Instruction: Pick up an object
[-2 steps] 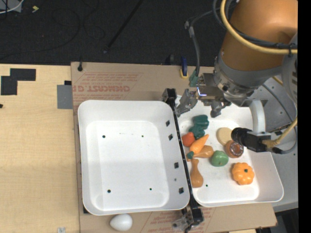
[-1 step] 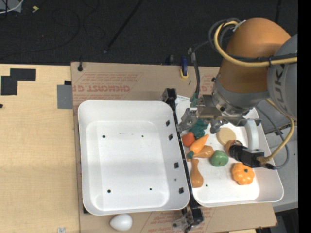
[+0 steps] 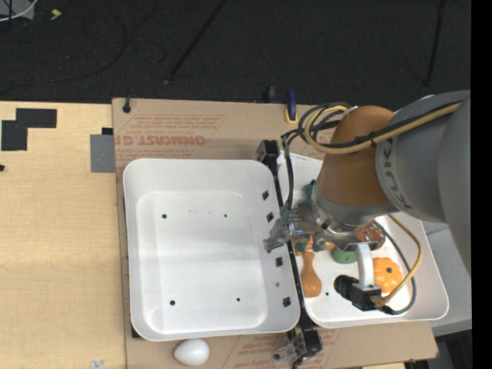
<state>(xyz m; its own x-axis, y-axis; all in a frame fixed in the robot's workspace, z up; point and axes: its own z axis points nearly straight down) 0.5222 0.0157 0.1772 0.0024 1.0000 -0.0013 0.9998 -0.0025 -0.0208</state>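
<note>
My gripper (image 3: pixel 301 235) hangs low over the left part of the right bin (image 3: pixel 430 302), close to the divider between the two bins. The arm's wrist covers most of it from above. Just under and in front of it lies a long orange-brown object (image 3: pixel 310 274), pointing toward the front edge. I cannot see whether the gripper touches it. A green piece (image 3: pixel 345 256) lies to the right of it. Further right sits an orange object (image 3: pixel 387 274), and a reddish-brown one (image 3: pixel 373 234) peeks out beside the wrist.
The left bin (image 3: pixel 146 206) stands beside the right one, with black clips along the shared wall. A white egg-shaped object (image 3: pixel 191 352) lies on the cardboard in front of the left bin. The arm fills the space above the right bin's back half.
</note>
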